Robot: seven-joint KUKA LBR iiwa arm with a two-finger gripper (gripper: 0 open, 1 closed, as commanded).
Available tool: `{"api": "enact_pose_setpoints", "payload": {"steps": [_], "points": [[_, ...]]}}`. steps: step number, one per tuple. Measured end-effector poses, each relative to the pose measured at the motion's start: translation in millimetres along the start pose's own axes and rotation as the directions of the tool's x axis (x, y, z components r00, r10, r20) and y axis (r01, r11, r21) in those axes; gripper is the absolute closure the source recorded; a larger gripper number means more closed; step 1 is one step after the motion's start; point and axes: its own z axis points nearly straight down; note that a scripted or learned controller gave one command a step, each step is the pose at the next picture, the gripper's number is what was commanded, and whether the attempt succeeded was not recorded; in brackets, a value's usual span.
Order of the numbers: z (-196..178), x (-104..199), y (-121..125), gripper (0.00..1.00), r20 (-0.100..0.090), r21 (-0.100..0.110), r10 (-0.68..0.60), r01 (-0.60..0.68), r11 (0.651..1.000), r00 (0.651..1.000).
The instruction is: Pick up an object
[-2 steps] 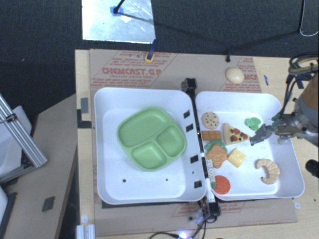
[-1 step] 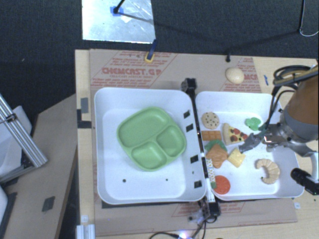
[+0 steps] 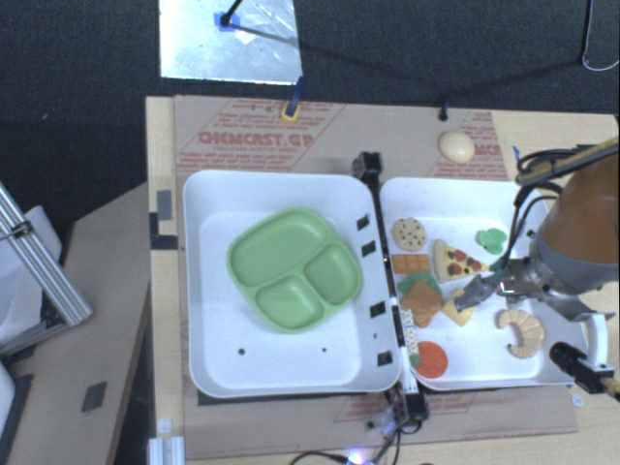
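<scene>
Glossy white plastic bins, matt green plastic tray, shiny foil sheet

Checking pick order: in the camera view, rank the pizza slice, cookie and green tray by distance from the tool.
1. Triangular toy pizza slice, right bin, just up-left of the tool.
2. Round chocolate-chip cookie, right bin's upper left.
3. Green three-compartment plastic tray, left bin.

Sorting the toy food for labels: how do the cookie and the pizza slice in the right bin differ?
The cookie is round, the pizza slice a wedge. The cookie is tan with dark specks, the pizza slice yellow with red spots. The cookie lies nearer the divider. Both lie flat in the right bin.
</scene>
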Motion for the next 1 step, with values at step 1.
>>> {"api": "enact_pose_setpoints", "payload": {"steps": [1], "points": [[49.2,1.6,9.5,0.0,0.0,0.0,0.0,0.0,1.0,1.0]]}}
